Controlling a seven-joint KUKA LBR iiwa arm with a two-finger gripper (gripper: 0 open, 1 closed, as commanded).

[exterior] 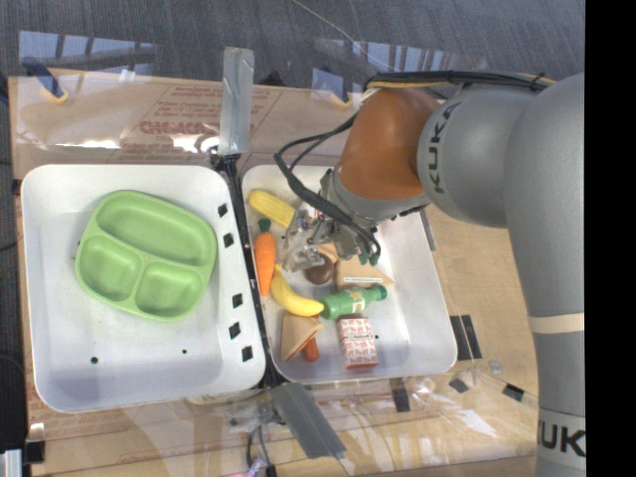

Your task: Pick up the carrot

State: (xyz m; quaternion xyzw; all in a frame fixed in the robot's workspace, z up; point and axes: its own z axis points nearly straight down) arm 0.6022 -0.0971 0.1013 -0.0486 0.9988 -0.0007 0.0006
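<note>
1. Where the arm (477, 157) reaches into the right bin (422, 316), the hand (320, 235) hangs low over the toys; whether it is apart or together cannot be told, nor whether it touches anything.
2. One carrot (264, 263) lies just left of the hand, close along the bin's left wall.
3. Two yellow bananas flank it: one banana (270, 208) above-left of the hand, another banana (296, 300) below it.
4. One green bottle (354, 301) and one red carton (358, 343) lie below the hand.
5. One green plate (147, 254) sits in the left bin (60, 366), well away from the hand.
</note>
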